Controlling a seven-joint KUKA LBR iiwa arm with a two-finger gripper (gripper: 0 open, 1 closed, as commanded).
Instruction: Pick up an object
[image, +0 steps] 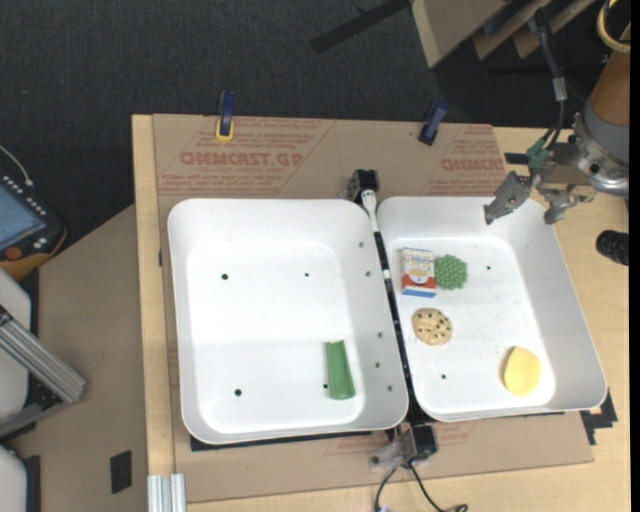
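Grey jaws (528, 203) apart, empty, over right bin's (560, 290) far edge.

probably robotics lab: clamped cardboard sheet (300, 150) on bench, white bins (200, 300), loose cables (400, 490).

one fixed camera looks down at a slant from above the tabletop (300, 150), far enough to take in both white bins, left bin (200, 300) at 9 o'clock, right bin (570, 300) at 3 o'clock.
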